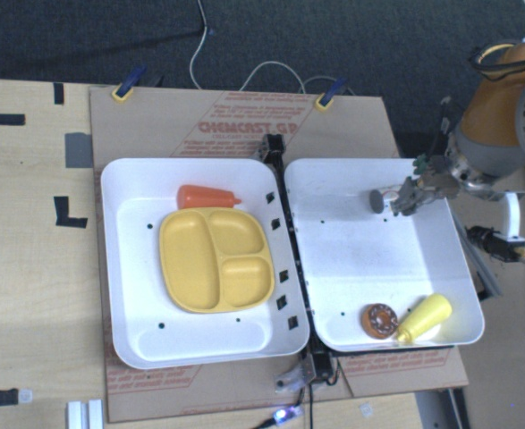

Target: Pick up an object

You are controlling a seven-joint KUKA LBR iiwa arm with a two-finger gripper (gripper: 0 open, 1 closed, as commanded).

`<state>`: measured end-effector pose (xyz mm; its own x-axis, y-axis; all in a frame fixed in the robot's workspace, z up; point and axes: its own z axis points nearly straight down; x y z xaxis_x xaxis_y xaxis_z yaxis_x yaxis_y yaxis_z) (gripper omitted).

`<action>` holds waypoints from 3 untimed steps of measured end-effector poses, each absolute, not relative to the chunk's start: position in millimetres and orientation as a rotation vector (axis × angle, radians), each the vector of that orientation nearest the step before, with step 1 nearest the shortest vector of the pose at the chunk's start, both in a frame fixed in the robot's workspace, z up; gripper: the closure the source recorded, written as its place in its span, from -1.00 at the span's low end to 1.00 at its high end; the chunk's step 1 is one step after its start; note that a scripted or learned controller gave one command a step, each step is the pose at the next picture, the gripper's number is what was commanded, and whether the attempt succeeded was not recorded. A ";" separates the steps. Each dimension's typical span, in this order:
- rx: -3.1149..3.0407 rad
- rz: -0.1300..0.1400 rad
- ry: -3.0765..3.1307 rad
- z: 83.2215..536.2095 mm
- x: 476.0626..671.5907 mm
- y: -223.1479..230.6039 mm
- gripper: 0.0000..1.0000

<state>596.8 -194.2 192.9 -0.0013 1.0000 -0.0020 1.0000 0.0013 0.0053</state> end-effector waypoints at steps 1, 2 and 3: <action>2.216 0.003 2.221 235.7 598.4 -193.3 1.00; 2.216 0.004 2.220 288.8 599.7 -193.0 1.00; 2.216 0.001 2.228 285.9 586.7 -141.6 1.00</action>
